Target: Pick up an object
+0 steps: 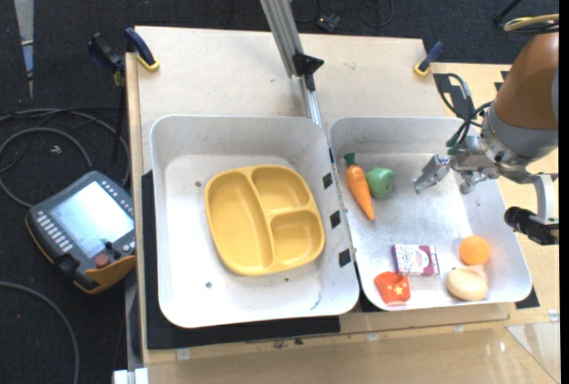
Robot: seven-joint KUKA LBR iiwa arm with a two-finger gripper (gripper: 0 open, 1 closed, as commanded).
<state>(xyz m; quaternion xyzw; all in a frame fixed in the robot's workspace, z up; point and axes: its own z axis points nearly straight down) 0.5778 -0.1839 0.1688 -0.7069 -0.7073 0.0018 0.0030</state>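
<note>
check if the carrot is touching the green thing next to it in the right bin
Touching, as far as the camera view shows: the carrot lies with its upper end against the left side of the green object, with no bin floor visible between them.

A robotics lab: a grey handheld teach pendant with a lit screen (pixel 82 231) lies on dark carpet left of the pale wooden bench (pixel 231 71), amid loose black cables (pixel 36 129).

Toy carrot (pixel 360 192) beside green pepper (pixel 380 181)
</note>
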